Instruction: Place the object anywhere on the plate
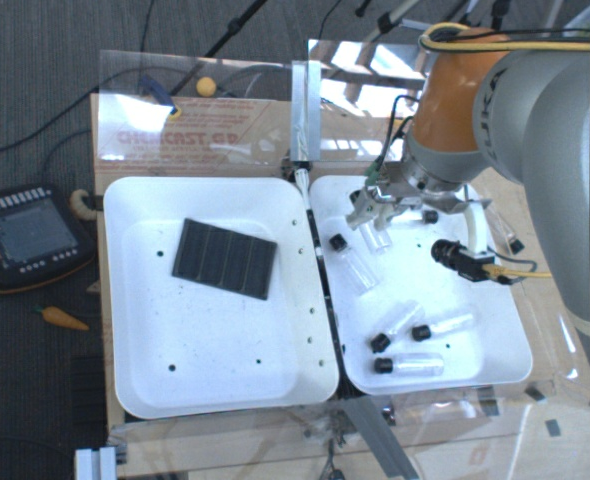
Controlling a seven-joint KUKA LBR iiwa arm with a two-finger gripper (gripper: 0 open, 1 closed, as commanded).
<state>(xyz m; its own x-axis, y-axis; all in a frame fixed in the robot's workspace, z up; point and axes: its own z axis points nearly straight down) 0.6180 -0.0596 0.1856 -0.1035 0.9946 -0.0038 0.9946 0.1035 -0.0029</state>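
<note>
Right bin point(520, 358) with four clear vials (black caps). The upper vial point(349, 258) lies flat, long axis diagonal, cap toward upper left, just below the gripper point(375, 213); finger state cannot be told. The dark ribbed plate point(224, 258) sits in the left bin point(135, 368).

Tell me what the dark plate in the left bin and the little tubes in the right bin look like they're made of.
Plate: probably matte dark plastic or rubber, ribbed, no glare. Tubes: likely clear plastic or glass, since the white bin shows through, with black caps.
</note>
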